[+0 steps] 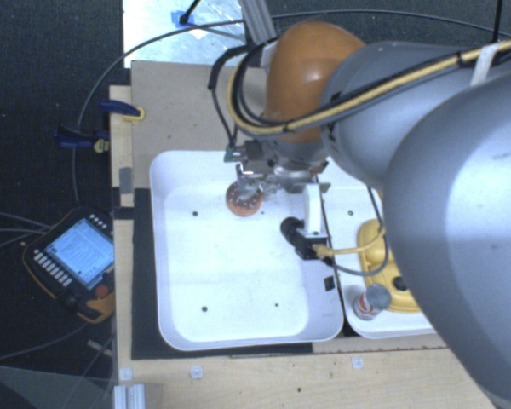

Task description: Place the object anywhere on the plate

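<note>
A small round brown-orange object [244, 201] lies near the back of the left white bin [230, 313]. My gripper [247, 180] hangs directly over it, its tip right at the object's upper edge. Whether it is touching or gripping the object is hidden by the wrist. The yellow plate [376, 256] sits in the right bin [358, 326], mostly covered by my grey arm, with just its left rim showing.
A small grey-and-red item [370, 301] rests at the plate's front-left edge in the right bin. A black cable connector [298, 237] hangs from my wrist over the left bin. A teach pendant [77, 258] lies off the bench at left.
</note>
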Controlling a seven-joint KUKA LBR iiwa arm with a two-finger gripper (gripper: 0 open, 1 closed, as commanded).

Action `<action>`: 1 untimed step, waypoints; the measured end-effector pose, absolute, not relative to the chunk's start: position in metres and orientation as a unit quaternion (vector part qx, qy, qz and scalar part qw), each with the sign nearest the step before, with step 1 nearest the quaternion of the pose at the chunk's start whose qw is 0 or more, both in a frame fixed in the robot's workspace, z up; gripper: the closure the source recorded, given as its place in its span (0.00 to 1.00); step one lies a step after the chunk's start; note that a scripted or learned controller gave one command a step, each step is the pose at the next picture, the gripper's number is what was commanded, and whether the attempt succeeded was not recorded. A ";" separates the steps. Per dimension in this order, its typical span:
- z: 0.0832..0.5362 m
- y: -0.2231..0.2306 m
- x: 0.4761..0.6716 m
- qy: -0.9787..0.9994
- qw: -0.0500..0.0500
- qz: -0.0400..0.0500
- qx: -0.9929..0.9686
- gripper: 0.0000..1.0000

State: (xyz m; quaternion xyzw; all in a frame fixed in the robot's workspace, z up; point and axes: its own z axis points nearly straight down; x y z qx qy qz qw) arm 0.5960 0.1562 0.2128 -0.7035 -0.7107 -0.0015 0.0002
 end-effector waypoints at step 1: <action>0.213 0.153 0.596 -0.709 0.000 -0.001 -0.705 0.00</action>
